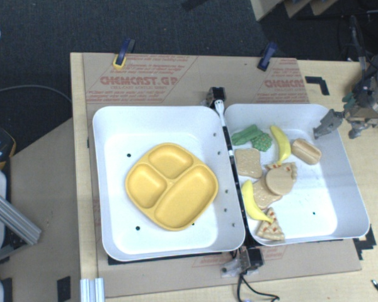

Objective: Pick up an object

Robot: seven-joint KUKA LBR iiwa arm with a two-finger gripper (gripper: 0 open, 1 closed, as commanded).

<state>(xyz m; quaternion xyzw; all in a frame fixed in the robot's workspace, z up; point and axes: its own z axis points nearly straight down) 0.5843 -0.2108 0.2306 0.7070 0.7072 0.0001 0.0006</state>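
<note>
Two shallow white bins sit side by side on the bench. Camera view: the left bin (107,168) holds a yellow divided plate (171,185) with three compartments, lying flat near the bin's centre. The right bin (340,194) holds a cluster of toy food items toward its left half. A green leafy piece (252,137) lies at the top of the cluster, with a yellow banana (280,143) just beside it on the right. A tan hot-dog bun (305,151) lies to the right of that banana. Below them, a beige bread slice (249,163) rests next to a round tan disc (280,181). A second banana (252,203) lies at the cluster's lower left, touching a pizza slice (272,228) near the bin's lower wall. The gripper (331,123) is at the right bin's upper right rim, above and apart from the bun. Its jaws hold nothing; how far they stand open cannot be determined.
</note>
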